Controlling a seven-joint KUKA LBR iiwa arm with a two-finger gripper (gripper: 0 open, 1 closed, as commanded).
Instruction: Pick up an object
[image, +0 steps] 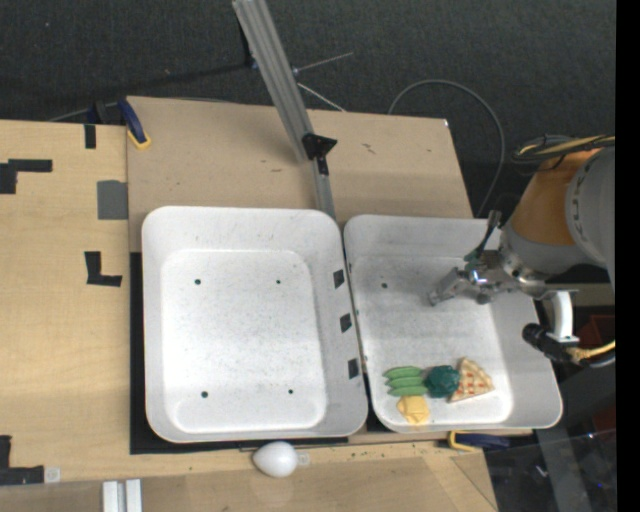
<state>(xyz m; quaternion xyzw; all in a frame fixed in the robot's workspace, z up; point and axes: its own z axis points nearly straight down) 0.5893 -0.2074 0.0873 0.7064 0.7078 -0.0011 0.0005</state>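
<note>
Two shallow white bins sit side by side on the wooden bench (230, 150). Taking the right bin (400, 250) as the landmark, the left bin (240, 225) touches its left wall, with small black clips along the seam between them. Toys cluster in the right bin's near corner: a green pea-pod toy (404, 378) lies leftmost, a yellow toy (413, 407) just below it, a dark green broccoli-like toy (441, 380) just to the right of the pods, and a pizza-slice toy (470, 381) touching that on its right side. A white egg-shaped object (275, 459) rests on the bench outside the bins, beyond the left bin's near edge and well to the left of the toys. A grey metal pole (285, 90) slants in from the far side toward the seam. The gripper (445, 293) hangs over the right bin's middle, toward its right wall, well apart from the toys, with the grey arm (590, 215) and its orange band behind it. Whether it is spread or pressed together cannot be told at this angle; nothing is seen pinched in it.
</note>
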